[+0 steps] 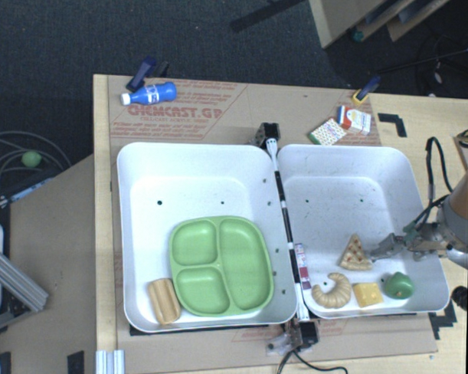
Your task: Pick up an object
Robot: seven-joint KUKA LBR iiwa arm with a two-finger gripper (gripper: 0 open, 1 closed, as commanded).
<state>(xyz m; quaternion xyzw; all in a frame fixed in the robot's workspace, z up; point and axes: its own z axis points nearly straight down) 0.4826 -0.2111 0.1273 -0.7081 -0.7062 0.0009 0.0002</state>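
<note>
From my end the gripper [381, 247] sits low in the right bin [334, 170], can't tell its opening. Waffle wedge [355, 255] lies just left of it, green pepper [399, 285] just below

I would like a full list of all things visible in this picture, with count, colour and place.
Shallow plastic bins: 2, white, side by side on the bench.
Divided plastic plate: 1, light green, left bin.
Toy bread piece: 1, tan, left bin, front corner.
Toy waffle wedge: 1, brown, right bin.
Toy croissant: 1, beige, right bin front.
Toy cheese block: 1, yellow, right bin front.
Toy pepper: 1, green, right bin front.
Bottle: 1, blue and white, bench, behind bins.
Gripper: 1, grey, over right bin, beside the waffle.
</note>
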